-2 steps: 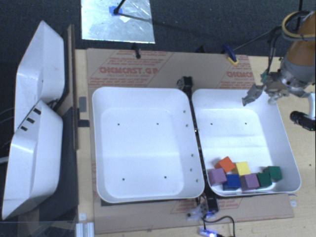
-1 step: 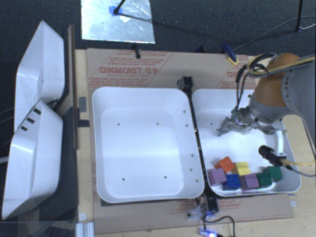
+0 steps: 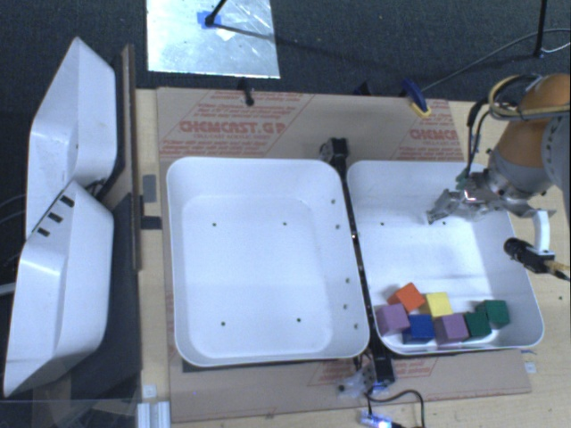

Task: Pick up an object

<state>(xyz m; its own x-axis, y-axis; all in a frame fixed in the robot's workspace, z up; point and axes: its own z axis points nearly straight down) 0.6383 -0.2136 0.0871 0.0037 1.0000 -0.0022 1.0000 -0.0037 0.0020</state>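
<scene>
Huddling along the near wall of the right bin point(image 3: 526, 328), the small blocks are sitting packed together: a purple block point(image 3: 392, 316), blue block point(image 3: 419, 327), mauve block point(image 3: 451, 326), green block point(image 3: 489, 315), yellow block point(image 3: 438, 304) and orange block point(image 3: 409, 296) behind them. Any one could be picked. Farther back, the gripper point(image 3: 443, 207) is hanging over bare bin floor, well apart from the cluster, holding nothing; whether its jaws are spread I cannot tell. Tight packing is risking a finger landing on a neighbour and scattering the blocks.
</scene>
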